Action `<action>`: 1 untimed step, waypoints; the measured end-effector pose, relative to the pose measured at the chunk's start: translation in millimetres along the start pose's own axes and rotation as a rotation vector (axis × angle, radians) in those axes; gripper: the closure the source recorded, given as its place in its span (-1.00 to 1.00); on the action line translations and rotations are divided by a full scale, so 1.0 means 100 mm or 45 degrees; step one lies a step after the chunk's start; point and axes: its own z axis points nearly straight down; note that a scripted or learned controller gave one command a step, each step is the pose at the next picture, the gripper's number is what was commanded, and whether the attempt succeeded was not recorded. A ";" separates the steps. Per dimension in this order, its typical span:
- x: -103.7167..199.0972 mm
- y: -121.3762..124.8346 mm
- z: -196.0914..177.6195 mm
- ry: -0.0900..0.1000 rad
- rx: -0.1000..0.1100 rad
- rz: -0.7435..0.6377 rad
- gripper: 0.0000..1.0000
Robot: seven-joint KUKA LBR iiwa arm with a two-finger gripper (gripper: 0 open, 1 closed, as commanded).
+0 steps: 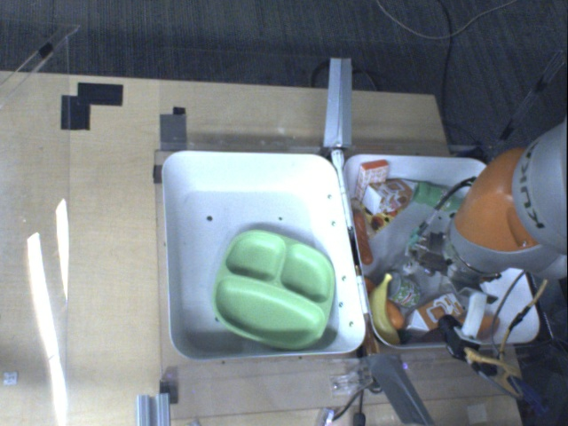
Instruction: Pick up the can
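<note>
What looks like the can (pixel 405 293), small with a green and dark label, lies in the right bin (pixel 417 161) near its front, just right of a banana (pixel 382 309). My gripper (pixel 426 254) reaches down into this bin among the clutter, just above and to the right of the can. The grey wrist and the orange band (pixel 497 207) cover the bin's right half and hide what lies beneath. I see nothing clearly held.
A green divided tray (pixel 275 287) lies in the left bin (pixel 204 185). The right bin also holds an orange and white carton (pixel 374 183), dark packets (pixel 399 198) and a small orange box (pixel 441 309). A metal post (pixel 338 105) stands between the bins at the back. Cables hang at front right.
</note>
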 end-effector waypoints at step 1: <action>0.01 0.02 -0.11 0.002 -0.004 -0.001 1.00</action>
